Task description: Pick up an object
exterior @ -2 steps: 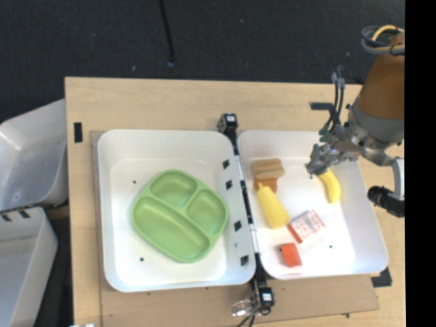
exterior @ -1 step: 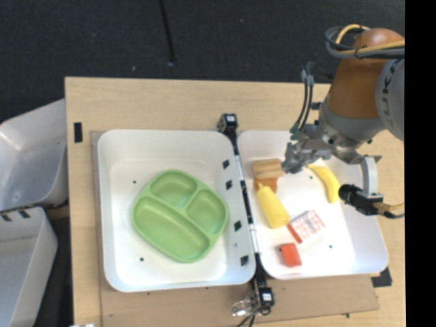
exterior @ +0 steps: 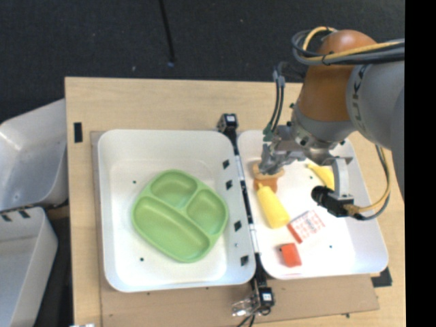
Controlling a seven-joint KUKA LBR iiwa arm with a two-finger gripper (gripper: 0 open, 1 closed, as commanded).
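A: What lies nearest in the right bin [exterior: 368, 251]?

B: A small orange-red block [exterior: 290, 254], and just beyond it a red-and-white packet [exterior: 306, 225].

A: Further in?

B: A yellow bottle [exterior: 272, 205] with an orange cap [exterior: 266, 179] lies tilted near the bin's left wall. A second yellow piece [exterior: 323, 176] shows beside the wrist.

A: And the gripper [exterior: 270, 163]?

B: It hangs right over the orange cap. Whether its claw is apart or together, I cannot tell.

A: The left bin [exterior: 116, 257]?

B: It holds a green divided plate [exterior: 180, 214].
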